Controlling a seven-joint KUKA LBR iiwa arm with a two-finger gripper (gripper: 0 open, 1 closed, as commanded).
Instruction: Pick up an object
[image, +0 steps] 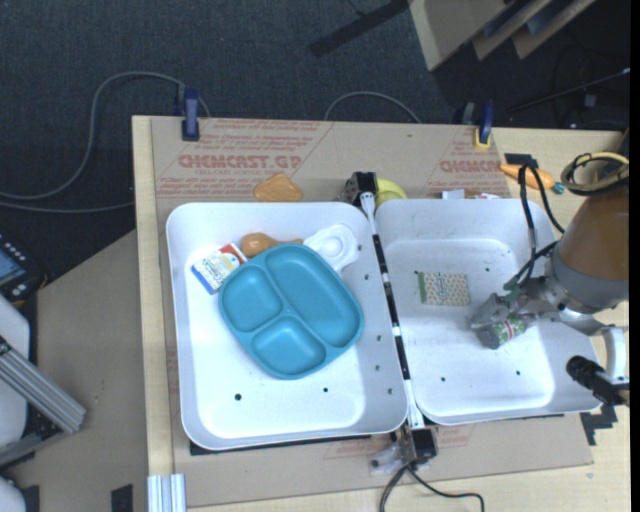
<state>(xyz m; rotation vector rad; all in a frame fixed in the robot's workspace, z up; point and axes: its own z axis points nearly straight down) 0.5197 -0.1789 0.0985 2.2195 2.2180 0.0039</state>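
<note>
A small crumpled grey-green object (497, 327) lies on the floor of the right bin (440, 390), near its right side, with the end effector (512, 318) low over it — whether the object sits between the parts of the end effector, or how wide they stand, cannot be told. A patterned green card (443, 289) lies just to its left. To grasp well, the arm should centre on the object and close firmly before lifting straight up. The left bin (200, 400) holds a blue divided tray (290, 308) — well apart.
</note>
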